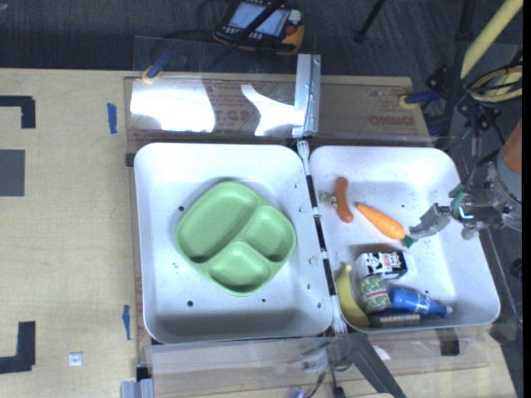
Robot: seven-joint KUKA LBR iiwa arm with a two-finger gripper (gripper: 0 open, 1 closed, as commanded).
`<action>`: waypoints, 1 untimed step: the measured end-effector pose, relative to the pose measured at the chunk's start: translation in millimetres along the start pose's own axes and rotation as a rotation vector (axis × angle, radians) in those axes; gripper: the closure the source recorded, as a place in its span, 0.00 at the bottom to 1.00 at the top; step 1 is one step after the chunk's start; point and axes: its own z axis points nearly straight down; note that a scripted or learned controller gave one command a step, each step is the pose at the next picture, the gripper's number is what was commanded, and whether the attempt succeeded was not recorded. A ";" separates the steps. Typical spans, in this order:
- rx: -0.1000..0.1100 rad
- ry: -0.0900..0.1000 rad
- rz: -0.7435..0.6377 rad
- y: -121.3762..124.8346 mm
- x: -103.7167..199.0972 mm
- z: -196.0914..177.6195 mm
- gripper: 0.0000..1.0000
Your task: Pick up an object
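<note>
The right bin (431,166) holds several objects. An orange carrot (379,220) lies near its middle, with a reddish sausage (343,200) just left of it. Toward the front sit a black-and-white carton (382,263), a green can (374,293), a blue bottle (417,303) and a yellow banana (348,297). My gripper (427,222) reaches in from the right, low over the bin, its tip right beside the carrot's right end. I see nothing held in it.
The left bin (166,172) holds a green divided plate (236,235). A metal divider (312,214) separates the bins. A clear panel (216,98) stands behind the left bin. The arm's wrist (485,210) hangs over the right bin's right rim.
</note>
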 end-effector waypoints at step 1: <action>0.000 0.000 0.020 41.4 -0.5 72.7 0.00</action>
